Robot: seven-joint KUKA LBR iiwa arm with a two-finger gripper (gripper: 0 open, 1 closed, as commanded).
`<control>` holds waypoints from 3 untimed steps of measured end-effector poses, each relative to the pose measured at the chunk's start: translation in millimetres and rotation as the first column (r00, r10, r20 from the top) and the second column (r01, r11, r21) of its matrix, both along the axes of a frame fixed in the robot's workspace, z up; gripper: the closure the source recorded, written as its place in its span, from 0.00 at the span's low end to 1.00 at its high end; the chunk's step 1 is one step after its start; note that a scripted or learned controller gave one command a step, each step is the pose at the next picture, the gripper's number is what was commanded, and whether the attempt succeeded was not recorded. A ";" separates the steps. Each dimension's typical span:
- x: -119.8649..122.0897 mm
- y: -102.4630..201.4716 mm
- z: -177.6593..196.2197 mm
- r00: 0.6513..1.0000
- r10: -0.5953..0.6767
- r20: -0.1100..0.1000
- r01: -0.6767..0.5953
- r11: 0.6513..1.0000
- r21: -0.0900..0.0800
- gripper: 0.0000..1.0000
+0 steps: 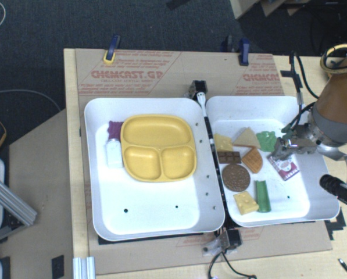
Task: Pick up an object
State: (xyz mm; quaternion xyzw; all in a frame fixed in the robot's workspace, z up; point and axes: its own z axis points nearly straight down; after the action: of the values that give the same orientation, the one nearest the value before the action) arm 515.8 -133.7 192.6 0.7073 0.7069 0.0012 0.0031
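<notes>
The right bin [295, 205] holds several toy food pieces: a tan wedge [246, 137], a green leafy piece [267, 140], a yellow cube [222, 142], a brown chocolate bar [228, 156], an orange cracker [253, 159], a round brown cookie [236, 177], a yellow cheese piece [245, 202], a green stick [261, 196]. A red-and-white packet [286, 168] lies at the bin's right. My gripper [281, 151] hangs low just above the packet's upper left edge, beside the green leafy piece. Nothing shows between its fingers.
The left bin [103, 196] carries a yellow three-compartment plate [158, 147], with a purple piece [114, 129] and a white bottle [113, 153] at its left. A black divider strip [208, 138] runs between the bins. Clamps sit on the board's far edge.
</notes>
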 end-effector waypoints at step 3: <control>35.5 60.7 22.4 1.000 0.002 -0.009 -0.002 1.000 0.003 1.00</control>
State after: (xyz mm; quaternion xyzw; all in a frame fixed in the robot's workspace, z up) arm 551.3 -73.0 215.1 0.7065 0.7077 -0.0007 -0.0011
